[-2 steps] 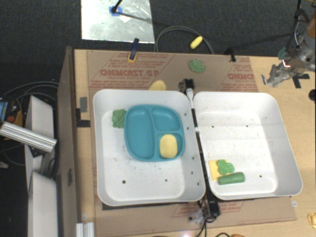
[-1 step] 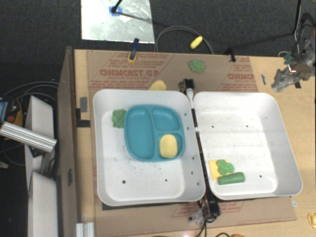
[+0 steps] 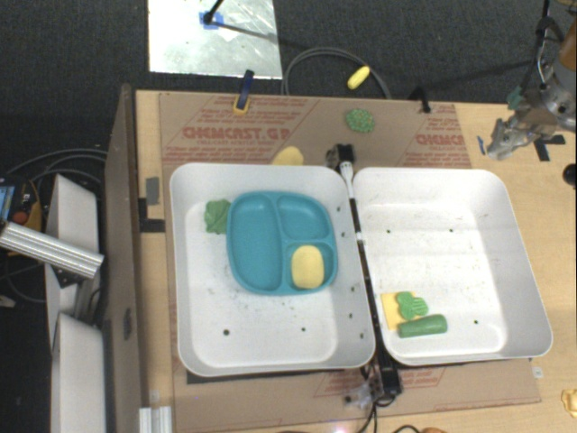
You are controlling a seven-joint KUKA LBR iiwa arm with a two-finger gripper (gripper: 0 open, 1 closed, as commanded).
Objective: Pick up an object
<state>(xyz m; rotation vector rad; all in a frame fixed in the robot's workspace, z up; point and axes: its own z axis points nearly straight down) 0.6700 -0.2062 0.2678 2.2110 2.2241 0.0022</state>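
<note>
The right bin (image 3: 487, 197) holds a small cluster near its front left: a green pickle-like piece (image 3: 422, 327), a green leafy piece (image 3: 413, 306) and a yellow slice (image 3: 391, 308) under it. In the left bin (image 3: 194, 242) a blue divided plate (image 3: 266, 242) carries a yellow rounded object (image 3: 307, 266). A green leafy piece (image 3: 216, 216) lies just left of the plate. My gripper (image 3: 518, 138) hangs at the far right, above the bench behind the right bin's back right corner, well away from every object.
On the cardboard behind the bins lie a yellow item (image 3: 288, 157) and a green item (image 3: 361, 120). A yellow object (image 3: 359, 78) and cables sit beyond the bench edge. A clamp (image 3: 243, 93) grips the back edge. A shiny sheet (image 3: 215, 25) lies on the floor.
</note>
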